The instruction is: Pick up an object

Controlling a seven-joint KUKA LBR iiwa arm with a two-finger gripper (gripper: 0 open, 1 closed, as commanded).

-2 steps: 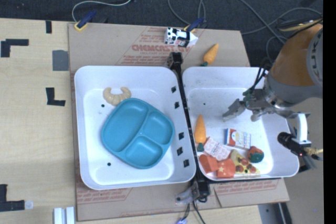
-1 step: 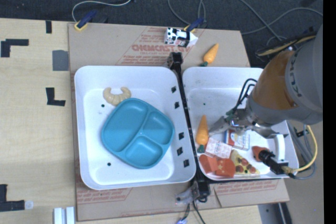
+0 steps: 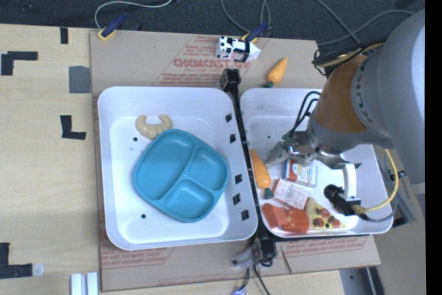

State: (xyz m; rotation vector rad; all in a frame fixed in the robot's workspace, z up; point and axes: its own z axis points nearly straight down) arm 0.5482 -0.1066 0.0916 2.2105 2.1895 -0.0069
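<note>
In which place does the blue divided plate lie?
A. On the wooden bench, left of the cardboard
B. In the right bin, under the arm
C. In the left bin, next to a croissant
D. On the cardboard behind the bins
C: the blue divided plate lies inside the left bin, with the croissant just beyond its far edge.

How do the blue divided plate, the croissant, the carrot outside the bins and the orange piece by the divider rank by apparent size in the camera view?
1. Blue divided plate, by far the largest.
2. Croissant.
3. Carrot outside the bins and orange piece by the divider: these look much alike, so I would not rank them.
</note>
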